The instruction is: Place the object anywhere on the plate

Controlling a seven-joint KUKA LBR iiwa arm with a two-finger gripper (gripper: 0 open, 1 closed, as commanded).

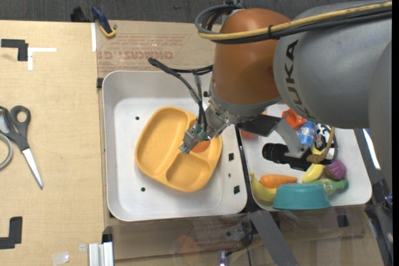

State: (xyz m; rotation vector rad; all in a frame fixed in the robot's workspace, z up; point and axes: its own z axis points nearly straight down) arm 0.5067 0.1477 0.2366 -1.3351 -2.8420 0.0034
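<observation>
The grey arm (324,65), with its orange band above the wrist, reached in from the right and hung over the left white bin (118,152) on the table (50,134). In that bin lay the yellow divided plate (159,146), its long axis running aslant from upper left to lower right. The pincer (192,143) stood over the plate's right-hand compartment, near the rim. A small orange object (201,146) showed just below and to the right of its tip, touching or very nearly so, and already above the plate. Whether the pincer was clamped on it or spread could not be told, since the tip was small and dark.

The right bin (358,196) held a heap of toys: a teal bowl (302,197), a carrot (278,181), a banana (262,191), a purple piece (336,169). These lay well apart from the plate, beyond the divide between bins, and seemed no hindrance. A pair of scissors (22,140) lay far to the left.
</observation>
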